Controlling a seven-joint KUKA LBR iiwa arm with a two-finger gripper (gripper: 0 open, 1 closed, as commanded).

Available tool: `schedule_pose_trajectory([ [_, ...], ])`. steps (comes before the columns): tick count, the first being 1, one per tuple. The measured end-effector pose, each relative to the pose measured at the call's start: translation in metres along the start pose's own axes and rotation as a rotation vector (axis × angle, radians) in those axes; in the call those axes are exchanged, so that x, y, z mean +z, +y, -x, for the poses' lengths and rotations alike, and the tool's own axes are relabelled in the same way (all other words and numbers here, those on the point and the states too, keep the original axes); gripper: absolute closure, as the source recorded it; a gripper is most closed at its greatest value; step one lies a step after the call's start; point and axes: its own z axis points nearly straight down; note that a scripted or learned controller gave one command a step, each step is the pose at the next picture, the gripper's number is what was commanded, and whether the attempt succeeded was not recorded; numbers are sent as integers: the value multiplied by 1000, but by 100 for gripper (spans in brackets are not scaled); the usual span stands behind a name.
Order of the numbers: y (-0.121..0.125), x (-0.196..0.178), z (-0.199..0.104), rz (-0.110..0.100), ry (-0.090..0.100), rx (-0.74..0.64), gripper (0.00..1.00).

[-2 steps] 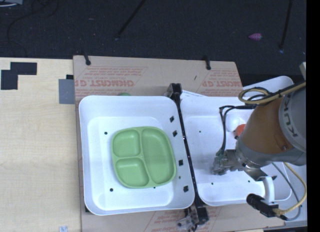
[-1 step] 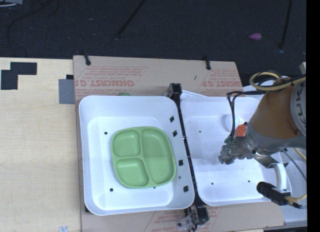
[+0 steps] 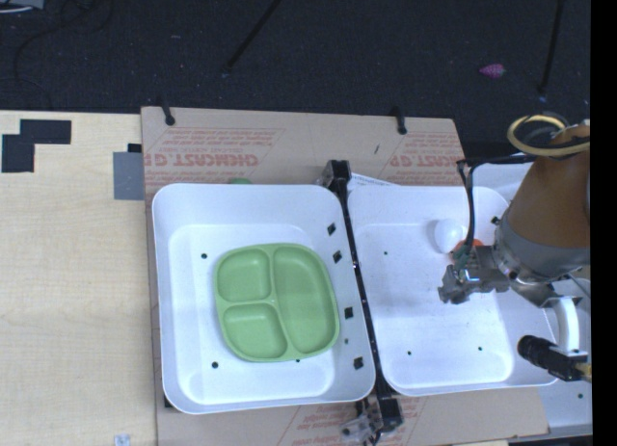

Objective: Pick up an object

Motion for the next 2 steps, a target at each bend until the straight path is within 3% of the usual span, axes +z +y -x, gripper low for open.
schedule_pose_trajectory([
  [1,6,-43,1,1,0,-1,100],
  [2,-1,-44,-45,-5,3,-4,100],
])
